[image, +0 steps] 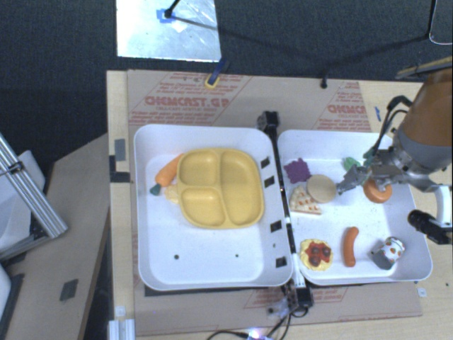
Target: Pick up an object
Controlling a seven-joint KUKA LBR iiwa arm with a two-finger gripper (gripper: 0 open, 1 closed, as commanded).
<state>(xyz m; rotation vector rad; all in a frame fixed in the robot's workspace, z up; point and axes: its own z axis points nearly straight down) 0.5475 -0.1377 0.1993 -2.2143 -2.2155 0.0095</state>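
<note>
Camera view: the grey two-finger gripper point(359, 178) stood over the right white bin point(417, 261); whether it was open or closed could not be told. Just beside it lay an orange round slice point(378, 192) and a tan round disc point(320, 188). The left white bin point(152, 246) held a yellow divided plastic tray point(216, 188) with an orange carrot point(168, 170) touching its left edge.

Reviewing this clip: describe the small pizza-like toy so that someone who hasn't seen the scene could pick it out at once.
Look in the right-hand shallow white bin, along its near edge at the corner next to the divider. There lies a small round yellow toy pizza with red toppings. The orange-red toy sausage beside it is elongated; the pizza is flat, round and red-spotted.
</note>
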